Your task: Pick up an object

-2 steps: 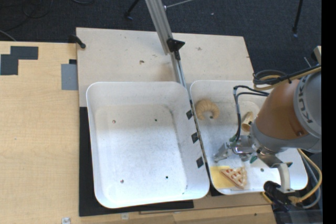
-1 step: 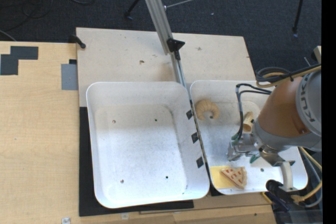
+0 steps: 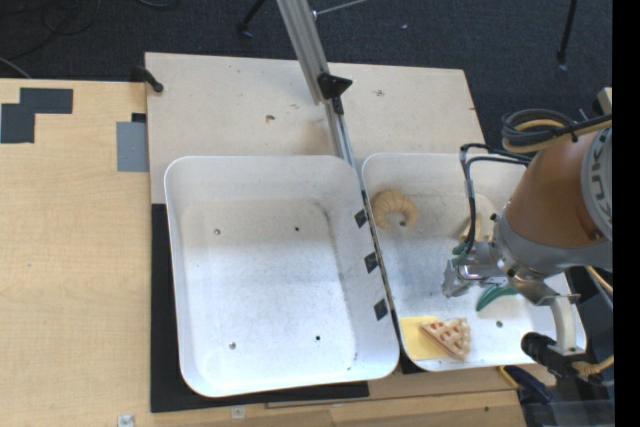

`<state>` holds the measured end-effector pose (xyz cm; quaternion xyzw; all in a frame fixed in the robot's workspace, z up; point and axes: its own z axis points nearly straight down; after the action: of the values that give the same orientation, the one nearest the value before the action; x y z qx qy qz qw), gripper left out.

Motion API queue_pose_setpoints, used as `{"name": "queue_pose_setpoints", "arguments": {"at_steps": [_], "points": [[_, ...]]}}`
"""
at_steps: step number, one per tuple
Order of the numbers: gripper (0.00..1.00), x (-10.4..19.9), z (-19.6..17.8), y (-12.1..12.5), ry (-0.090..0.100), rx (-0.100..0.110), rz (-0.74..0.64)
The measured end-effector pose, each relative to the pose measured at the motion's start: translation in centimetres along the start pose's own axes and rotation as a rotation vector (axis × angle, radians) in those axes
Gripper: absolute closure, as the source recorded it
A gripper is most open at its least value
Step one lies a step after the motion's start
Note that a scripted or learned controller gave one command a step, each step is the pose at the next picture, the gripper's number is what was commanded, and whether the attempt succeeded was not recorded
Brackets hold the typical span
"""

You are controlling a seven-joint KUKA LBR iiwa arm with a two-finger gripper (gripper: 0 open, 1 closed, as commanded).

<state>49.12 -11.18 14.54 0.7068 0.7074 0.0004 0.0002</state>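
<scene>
The right bin (image 3: 425, 180) holds a tan croissant-shaped object (image 3: 394, 208) near its upper left. A waffle-patterned wedge (image 3: 447, 334) lies on a yellow flat piece (image 3: 419, 338) at the bin's front edge. Something green (image 3: 491, 297) shows under the wrist, next to the gripper. My gripper (image 3: 459, 276) hangs low over the right bin's middle right, between the croissant and the wedge, below the orange wrist band (image 3: 560, 195). The arm's body hides its fingertips.
The left bin (image 3: 262, 275) sits beside the right one, with a slanted metal rail (image 3: 305, 40) running down to the divider between them. Black cables (image 3: 480, 160) loop by the arm. A wooden bench surface lies to the left.
</scene>
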Motion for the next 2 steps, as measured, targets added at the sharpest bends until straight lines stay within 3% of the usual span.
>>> {"name": "queue_pose_setpoints", "arguments": {"at_steps": [1, 2], "points": [[1.00, 0.1, -6.2, -0.1, 0.000, -0.003, 0.000], [1.00, 0.0, -7.4, -0.1, 0.000, 0.001, 0.000]]}}
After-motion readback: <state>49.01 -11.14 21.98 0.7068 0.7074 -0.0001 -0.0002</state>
